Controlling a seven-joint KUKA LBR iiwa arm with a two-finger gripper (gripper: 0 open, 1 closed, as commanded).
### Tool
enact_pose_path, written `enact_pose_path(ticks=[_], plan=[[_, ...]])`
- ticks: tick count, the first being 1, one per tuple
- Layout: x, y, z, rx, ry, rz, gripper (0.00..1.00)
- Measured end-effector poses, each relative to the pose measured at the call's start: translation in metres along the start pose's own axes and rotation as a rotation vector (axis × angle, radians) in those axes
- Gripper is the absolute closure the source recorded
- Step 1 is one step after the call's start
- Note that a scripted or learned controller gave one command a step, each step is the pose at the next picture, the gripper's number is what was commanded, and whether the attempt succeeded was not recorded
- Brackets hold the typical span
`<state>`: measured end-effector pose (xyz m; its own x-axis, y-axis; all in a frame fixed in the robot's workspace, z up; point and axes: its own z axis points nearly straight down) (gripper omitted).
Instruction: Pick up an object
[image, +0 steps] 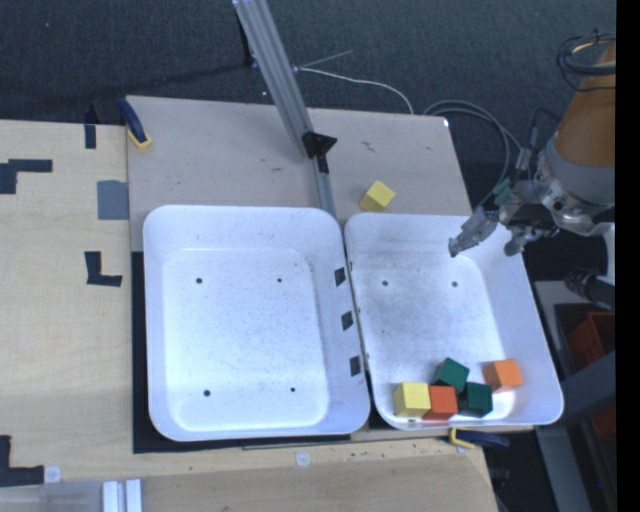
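1. Landmark: the right bin (520, 300), the white tray nearer the arm. All places below are given relative to it.
2. Task objects: a cluster of small blocks sits in the right bin's near corner, against its front wall. Yellow block (411, 398), red-orange block (441, 401), two dark green blocks (452, 374) (477, 398), and an orange block (503, 374). They lie touching or just beside each other.
3. A lone yellow cube (377, 196) rests on the bench just beyond the right bin's far rim, outside it.
4. Gripper (492, 232): over the right bin's far edge, toward its right side, apparently above the floor rather than on it. Nothing is between its fingers. The two fingers look spread apart, one tip pointing down-left into the bin; judged moderately wide, not clamped.
5. Key relation: the block cluster lies well apart from the gripper, toward the bin's front wall, nearly the full depth of the bin away. The lone cube is nearer, off to the left across the far rim.
6. Arm pose: wrist reaches in from the right, orange band (590, 120) above, tool tilted inward over the bin.
7. Judgement: approach stage; grasp not yet begun. The tight packing of blocks may hinder finger entry.
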<state>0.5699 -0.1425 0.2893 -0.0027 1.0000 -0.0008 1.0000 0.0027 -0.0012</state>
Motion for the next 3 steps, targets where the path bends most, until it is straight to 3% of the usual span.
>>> enact_pose_path(ticks=[1,2,3], plan=[[-0.040,0.088,0.076,0.004,-0.001,0.002,0.00],[-0.044,-0.040,0.132,0.009,0.003,0.006,0.00],[0.035,0.020,0.199,0.004,0.005,-0.006,0.00]])
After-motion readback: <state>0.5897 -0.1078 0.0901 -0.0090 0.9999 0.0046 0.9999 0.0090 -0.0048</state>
